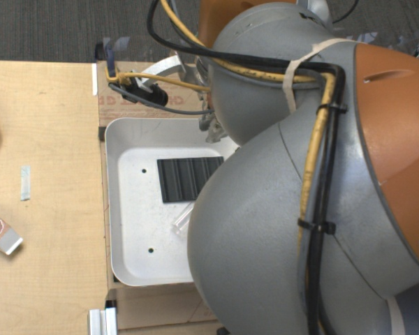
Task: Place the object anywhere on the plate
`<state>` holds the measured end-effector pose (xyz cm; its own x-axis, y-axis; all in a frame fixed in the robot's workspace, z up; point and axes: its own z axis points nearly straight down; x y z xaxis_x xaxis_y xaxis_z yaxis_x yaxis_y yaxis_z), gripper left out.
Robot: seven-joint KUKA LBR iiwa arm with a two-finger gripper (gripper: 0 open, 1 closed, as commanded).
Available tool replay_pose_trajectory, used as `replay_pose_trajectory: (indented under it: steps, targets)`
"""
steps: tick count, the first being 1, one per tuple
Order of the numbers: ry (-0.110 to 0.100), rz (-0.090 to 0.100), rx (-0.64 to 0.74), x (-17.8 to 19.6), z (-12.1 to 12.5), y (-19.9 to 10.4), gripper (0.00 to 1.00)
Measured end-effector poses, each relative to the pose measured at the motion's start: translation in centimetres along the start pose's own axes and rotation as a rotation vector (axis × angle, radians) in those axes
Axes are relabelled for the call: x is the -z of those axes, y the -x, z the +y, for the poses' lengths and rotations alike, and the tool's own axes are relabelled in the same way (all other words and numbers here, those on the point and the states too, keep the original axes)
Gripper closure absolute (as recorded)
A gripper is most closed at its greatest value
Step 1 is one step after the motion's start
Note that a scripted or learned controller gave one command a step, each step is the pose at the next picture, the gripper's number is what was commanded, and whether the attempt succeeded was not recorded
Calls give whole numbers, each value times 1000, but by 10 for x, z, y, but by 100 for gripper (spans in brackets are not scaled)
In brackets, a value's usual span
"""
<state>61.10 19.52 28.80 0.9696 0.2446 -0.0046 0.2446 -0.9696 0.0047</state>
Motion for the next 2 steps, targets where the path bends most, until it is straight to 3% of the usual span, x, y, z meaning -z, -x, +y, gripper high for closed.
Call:
replay_pose_trajectory:
  steps: [1,2]
  targets:
    - [0,0,0,0,0,0,0]
    - [0,0,0,0,0,0,0]
